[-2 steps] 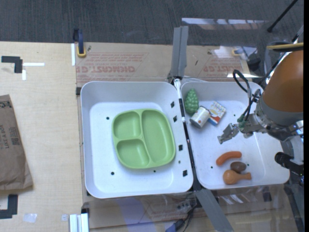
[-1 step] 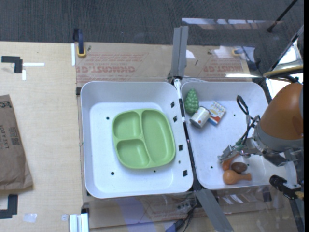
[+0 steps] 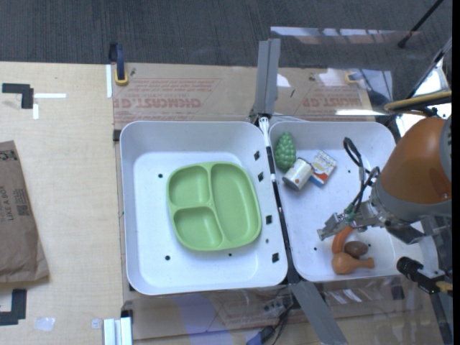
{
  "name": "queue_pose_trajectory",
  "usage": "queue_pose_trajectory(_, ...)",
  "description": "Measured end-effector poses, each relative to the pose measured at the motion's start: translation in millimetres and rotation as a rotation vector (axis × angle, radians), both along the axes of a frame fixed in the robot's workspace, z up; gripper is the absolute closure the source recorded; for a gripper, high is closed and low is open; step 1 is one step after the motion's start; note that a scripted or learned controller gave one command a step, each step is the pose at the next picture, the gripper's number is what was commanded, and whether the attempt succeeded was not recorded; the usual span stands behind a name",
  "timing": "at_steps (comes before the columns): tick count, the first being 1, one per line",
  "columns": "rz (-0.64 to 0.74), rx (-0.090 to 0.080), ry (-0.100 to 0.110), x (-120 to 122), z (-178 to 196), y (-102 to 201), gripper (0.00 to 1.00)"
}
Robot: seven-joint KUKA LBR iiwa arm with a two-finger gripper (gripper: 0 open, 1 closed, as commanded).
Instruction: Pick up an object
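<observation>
My gripper [image 3: 336,227] hangs low over the front of the right bin [image 3: 309,261], reaching in from the right under the arm's orange band. Right below and touching its tip in the view lies a small orange carrot-like piece [image 3: 340,241]. Beside that sit a brown rounded object [image 3: 356,249] and an orange gourd-shaped toy [image 3: 347,264]. Farther back in the same bin are a green bumpy object [image 3: 286,149], a silver can [image 3: 296,174] on its side and a small printed box [image 3: 323,167]. Nothing is visibly lifted.
The left bin [image 3: 136,192] holds a green three-compartment plate [image 3: 214,205]. A black cable loop [image 3: 352,152] lies at the back right of the right bin. The bins' shared wall [image 3: 275,200] runs just left of the can. A brown paper bag [image 3: 18,214] lies at far left.
</observation>
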State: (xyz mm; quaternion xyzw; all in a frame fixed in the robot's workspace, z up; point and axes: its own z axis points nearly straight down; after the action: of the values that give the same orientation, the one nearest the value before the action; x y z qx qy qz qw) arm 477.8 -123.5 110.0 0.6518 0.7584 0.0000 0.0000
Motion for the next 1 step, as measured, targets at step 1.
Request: queue_pose_trajectory(1, -0.01, 0.001, 0.003, -1.0, -19.5, -17.9, 0.0)
